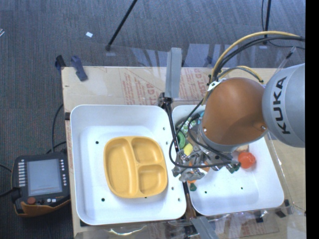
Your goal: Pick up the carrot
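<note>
Low in the right bin [269, 195] near its left wall hangs my tool [204, 164], and I cannot tell its state; an orange bit [195, 173] beneath may be the carrot, so nothing is lifted yet.

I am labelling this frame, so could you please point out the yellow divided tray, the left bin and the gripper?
yellow divided tray [135, 166]: camera view, on the ridge between its compartments.
left bin [84, 118]: camera view, on its bare upper-left rim.
gripper [192, 169]: camera view, midway between its fingertips, low in the right bin.
</note>
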Motion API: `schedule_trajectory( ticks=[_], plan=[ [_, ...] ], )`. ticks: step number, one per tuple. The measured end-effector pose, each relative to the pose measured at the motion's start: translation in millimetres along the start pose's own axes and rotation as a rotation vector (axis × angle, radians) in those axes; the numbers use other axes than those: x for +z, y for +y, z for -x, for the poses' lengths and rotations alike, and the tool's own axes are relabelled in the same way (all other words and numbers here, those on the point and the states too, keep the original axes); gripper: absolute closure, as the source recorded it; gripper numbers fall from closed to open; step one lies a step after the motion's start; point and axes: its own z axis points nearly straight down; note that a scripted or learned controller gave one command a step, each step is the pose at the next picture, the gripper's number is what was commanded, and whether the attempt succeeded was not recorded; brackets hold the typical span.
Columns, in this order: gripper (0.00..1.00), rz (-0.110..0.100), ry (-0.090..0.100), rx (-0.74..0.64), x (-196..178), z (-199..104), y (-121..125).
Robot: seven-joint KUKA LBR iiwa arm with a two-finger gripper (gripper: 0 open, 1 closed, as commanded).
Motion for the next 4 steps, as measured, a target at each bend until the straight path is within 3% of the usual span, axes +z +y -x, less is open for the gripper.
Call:
schedule_trajectory(
  ticks=[1,2,3,4],
  plan=[
    [1.00,-0.001,0.000,0.143,-33.4,30.3,31.9],
    [1.00,-0.001,0.004,0.464,1.3,18.0,66.4],
    [1.00,-0.005,-0.026,0.009,76.8,77.6,87.8],
    [1.00,-0.003,-0.005,0.416,-65.3,18.8,30.7]
  ],
)
